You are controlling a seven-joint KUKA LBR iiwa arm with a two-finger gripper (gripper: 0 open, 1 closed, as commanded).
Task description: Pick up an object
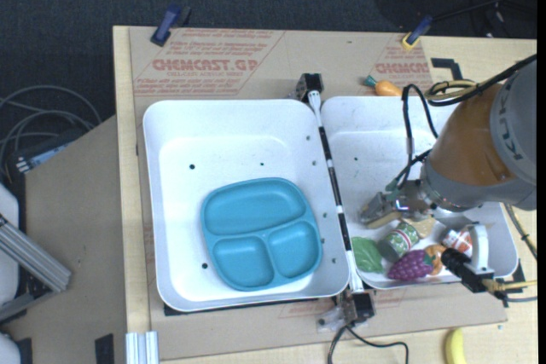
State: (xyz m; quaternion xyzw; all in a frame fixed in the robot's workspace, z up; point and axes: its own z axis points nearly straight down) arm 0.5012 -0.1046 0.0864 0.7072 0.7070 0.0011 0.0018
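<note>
Reaching down into the right bin (358, 128), the gripper (386, 207) is seen with nothing held — its opening cannot be told — just above the purple grapes (410, 265), so nothing is picked up yet.

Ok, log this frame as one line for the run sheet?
arm: over right bin | gripper: low above toy pile | nearest: purple grapes, green can | left bin: blue divided plate | grasp: unconfirmed
</note>
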